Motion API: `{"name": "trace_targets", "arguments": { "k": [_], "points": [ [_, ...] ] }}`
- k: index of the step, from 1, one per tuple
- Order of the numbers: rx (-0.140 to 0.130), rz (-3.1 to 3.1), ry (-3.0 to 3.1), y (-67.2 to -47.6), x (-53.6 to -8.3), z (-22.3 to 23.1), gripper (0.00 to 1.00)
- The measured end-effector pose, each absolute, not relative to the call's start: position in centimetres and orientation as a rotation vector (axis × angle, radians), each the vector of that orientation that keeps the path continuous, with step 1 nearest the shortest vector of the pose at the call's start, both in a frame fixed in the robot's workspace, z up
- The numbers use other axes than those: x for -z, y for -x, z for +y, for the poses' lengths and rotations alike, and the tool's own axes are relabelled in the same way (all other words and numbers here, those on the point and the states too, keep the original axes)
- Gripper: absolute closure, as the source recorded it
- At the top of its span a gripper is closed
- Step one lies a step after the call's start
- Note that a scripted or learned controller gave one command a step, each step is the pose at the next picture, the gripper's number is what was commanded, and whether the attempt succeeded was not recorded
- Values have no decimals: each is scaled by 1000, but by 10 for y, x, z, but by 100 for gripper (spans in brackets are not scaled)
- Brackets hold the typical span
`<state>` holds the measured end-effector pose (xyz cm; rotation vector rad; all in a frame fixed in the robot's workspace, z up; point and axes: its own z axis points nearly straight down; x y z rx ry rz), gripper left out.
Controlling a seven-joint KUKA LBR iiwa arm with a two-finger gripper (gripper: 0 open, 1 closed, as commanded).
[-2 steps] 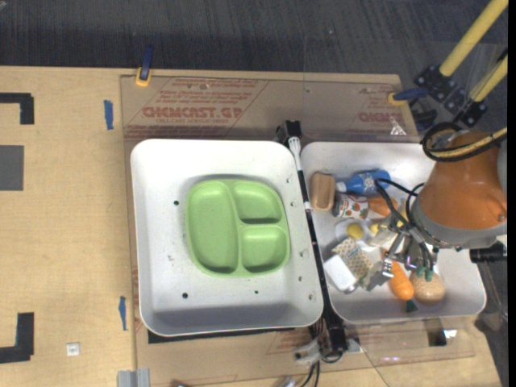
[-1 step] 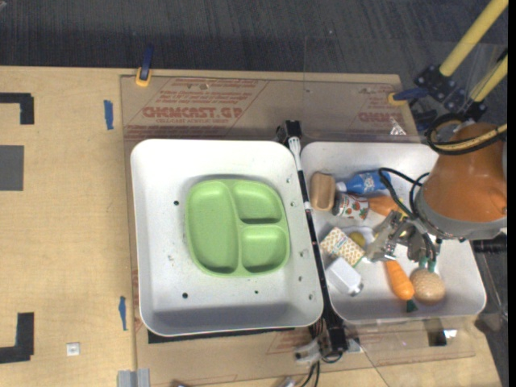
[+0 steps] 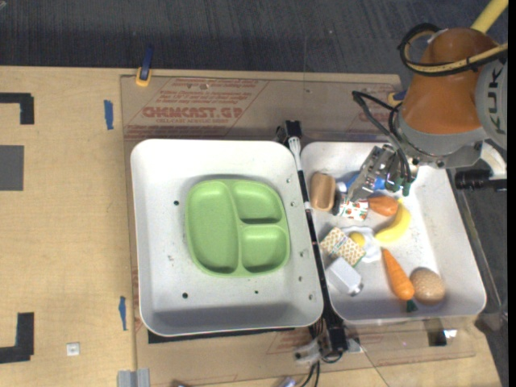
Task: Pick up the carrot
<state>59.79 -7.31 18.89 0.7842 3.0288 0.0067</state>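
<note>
Carrot lies in right bin (near potato); gripper above, fingers' state unclear.

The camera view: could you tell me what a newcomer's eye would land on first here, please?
Probably the green divided plate, alone in the middle of the left bin. Next, the arm's orange band at upper right, with the gripper lowered over the cluttered right bin. The carrot lies near that bin's front, beside a brown potato.
</note>
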Motion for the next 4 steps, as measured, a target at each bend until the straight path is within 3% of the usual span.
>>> {"name": "trace_targets", "arguments": {
  "k": [1,2,3,4],
  "points": [
    [-3,3034,-790,-596,-186,-75,0],
    [-1,3097,-443,-571,-134,-94,0],
    [-12,3053,-484,-496,-102,-112,0],
    [-15,2997,-888,-580,-101,-152,0]
  ]
}}
